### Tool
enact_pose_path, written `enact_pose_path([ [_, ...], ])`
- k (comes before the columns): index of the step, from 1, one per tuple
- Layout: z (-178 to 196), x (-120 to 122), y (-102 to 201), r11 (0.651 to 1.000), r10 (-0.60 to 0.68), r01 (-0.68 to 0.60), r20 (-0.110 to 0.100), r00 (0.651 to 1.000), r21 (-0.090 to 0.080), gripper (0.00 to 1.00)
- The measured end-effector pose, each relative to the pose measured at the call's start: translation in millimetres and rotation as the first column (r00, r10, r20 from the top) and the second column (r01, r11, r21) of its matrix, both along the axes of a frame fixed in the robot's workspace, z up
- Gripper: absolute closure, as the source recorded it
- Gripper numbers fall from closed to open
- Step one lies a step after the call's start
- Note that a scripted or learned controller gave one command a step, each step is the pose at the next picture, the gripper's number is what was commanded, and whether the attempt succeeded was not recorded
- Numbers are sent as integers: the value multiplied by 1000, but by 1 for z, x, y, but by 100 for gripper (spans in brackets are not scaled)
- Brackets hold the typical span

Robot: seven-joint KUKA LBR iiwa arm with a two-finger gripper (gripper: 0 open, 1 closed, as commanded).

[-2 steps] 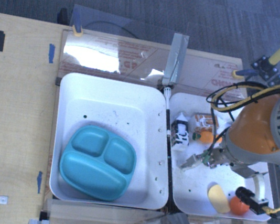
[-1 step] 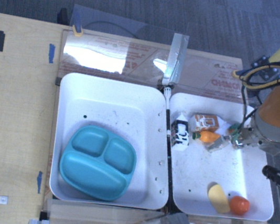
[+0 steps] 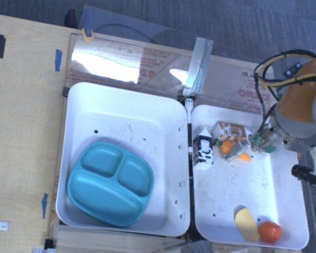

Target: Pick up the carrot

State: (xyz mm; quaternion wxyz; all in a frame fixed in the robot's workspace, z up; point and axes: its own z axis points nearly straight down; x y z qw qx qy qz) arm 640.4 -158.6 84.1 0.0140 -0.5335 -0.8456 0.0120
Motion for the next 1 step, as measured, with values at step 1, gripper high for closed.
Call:
enact_pose_path([
  [1,8,-3,2,1000,5,-5,-15,1000,4,100],
])
